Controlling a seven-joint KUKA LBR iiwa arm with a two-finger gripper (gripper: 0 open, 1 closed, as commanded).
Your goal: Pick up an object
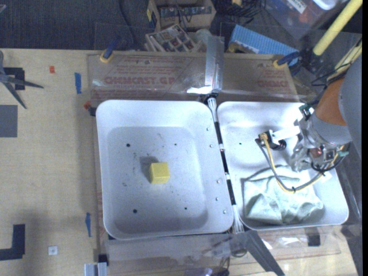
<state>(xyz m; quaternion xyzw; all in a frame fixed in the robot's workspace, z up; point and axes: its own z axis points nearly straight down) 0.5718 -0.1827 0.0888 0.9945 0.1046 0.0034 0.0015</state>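
**Arm over the right bin, block in the left**

A wooden bench (46, 171) was seen from above at a slant, and two shallow white bins were set on it side by side, their inner rims almost touching. The left bin (115, 119) was the wider of the two in view; a few dark specks were scattered over its floor. The right bin (241, 117) was partly covered by the arm (345, 105), which was extended in from the right, its orange band being visible above the wrist. A crumpled pale cloth (282, 203) was spread in the near part of the right bin, with a yellow cable looped over its upper edge. The gripper (299, 157) was held low over the right bin, just above the cloth's far edge; whether it was open or closed could not be told, and nothing could be made out in its grasp. A small yellow block (160, 172) was lying alone near the middle of the left bin's floor, well apart from the gripper.
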